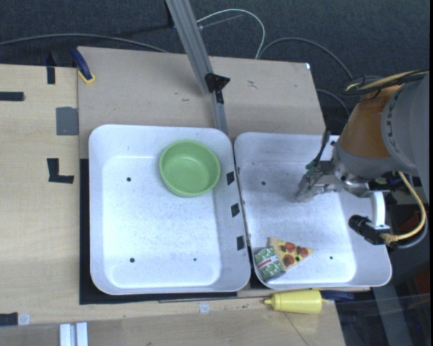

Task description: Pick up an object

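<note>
A: What is lying around the bench (pixel 166 92)?
B: Two white bins are sitting on it, over dark carpet (pixel 72 6). A green bowl (pixel 190 168) is resting in the left bin (pixel 115 215).
A: And the gripper (pixel 307 188)?
B: It is hanging over the right bin (pixel 274 157), grip unclear. A pizza slice (pixel 291 251) and packet (pixel 268 262) are lying near its front edge.

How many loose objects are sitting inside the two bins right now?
3. A green bowl in the left bin; a pizza slice toy and a green packet in the right bin, near its front-left corner.
</note>
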`<state>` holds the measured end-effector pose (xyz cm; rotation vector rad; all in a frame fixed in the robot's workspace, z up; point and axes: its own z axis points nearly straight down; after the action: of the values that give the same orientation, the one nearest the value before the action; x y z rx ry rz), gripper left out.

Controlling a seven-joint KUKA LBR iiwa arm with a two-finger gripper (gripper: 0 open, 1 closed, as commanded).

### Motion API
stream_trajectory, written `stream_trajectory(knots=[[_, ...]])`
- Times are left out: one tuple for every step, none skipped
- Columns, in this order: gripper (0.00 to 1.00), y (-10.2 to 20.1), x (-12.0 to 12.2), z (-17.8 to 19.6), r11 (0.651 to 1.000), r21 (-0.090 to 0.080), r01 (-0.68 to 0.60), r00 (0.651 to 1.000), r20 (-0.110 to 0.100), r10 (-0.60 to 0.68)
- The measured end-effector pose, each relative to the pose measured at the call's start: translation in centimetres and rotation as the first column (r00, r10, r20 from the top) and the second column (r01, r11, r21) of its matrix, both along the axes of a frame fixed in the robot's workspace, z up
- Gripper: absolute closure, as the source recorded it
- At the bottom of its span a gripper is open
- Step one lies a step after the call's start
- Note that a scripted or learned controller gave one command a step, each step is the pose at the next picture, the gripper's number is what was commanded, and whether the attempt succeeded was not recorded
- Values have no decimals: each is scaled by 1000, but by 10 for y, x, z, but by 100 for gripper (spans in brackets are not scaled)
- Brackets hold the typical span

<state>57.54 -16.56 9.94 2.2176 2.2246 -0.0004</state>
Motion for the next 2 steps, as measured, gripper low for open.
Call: stream_trajectory(knots=[[100, -3, 1, 63, 1000, -1, 2, 1000, 5, -2], [100, -6, 4, 106, 1000, -1, 2, 1000, 4, -2]])
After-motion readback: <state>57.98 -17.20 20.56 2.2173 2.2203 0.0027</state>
